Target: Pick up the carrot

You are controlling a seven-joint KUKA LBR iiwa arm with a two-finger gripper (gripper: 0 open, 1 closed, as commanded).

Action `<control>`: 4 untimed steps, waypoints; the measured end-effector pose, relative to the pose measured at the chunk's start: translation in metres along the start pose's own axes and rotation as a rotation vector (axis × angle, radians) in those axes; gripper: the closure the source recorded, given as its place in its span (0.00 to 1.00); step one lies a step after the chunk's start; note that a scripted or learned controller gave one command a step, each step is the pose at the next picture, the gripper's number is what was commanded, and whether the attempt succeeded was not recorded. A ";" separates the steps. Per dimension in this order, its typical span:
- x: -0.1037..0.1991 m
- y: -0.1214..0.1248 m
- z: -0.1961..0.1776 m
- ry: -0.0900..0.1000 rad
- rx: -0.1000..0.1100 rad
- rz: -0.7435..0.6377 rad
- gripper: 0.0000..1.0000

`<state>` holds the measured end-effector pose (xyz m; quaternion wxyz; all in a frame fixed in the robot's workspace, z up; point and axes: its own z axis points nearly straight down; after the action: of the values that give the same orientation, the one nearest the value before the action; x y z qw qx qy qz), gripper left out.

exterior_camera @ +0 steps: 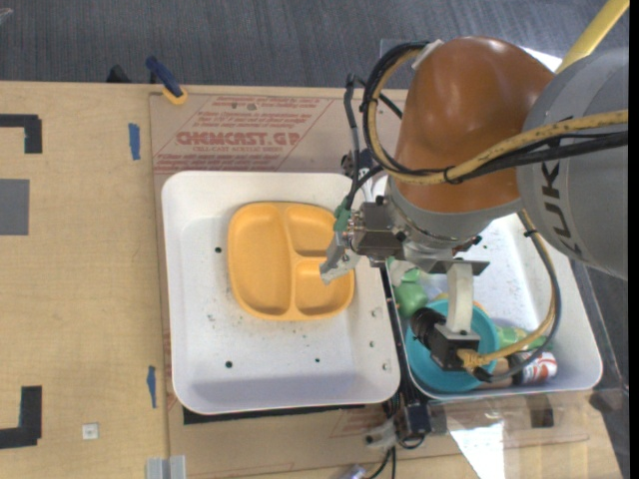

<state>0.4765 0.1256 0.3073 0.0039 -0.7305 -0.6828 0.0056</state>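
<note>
1. the arm (pixel 559 168) reaches in from the right, and its orange band (pixel 469 98) bulges over the seam between the two bins
2. the wrist points down and leftward; the gripper (pixel 337 259) hangs low over the right edge of the yellow divided plate (pixel 270 267)
3. whether the gripper is spread or pressed together i cannot tell, since the wrist hides most of it; nothing is seen held in it
4. where the carrot lies i cannot tell; the wrist covers much of the right bin (pixel 584 352)
5. in that bin, below the wrist, a green thing (pixel 409 292) lies just beside a teal dish (pixel 439 372), with a red-and-white can (pixel 539 370) near the front wall
6. the left bin (pixel 200 367) holds the plate in its upper middle, on a speckled white floor
7. the bench (pixel 80 267) is pale brown board with black marks (pixel 25 133) and bits of blue tape (pixel 134 140); a cardboard sheet with red lettering (pixel 240 136) lies under the bins
8. beyond the bench runs a grey floor (pixel 200 18)
</note>
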 end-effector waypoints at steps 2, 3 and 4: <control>-0.104 0.012 0.039 0.003 -0.004 0.055 0.00; -0.172 0.068 0.009 0.000 -0.017 -0.037 0.00; -0.109 0.030 0.067 0.004 -0.006 -0.003 0.00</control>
<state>0.4980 0.0146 0.2407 0.0031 -0.7295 -0.6840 0.0022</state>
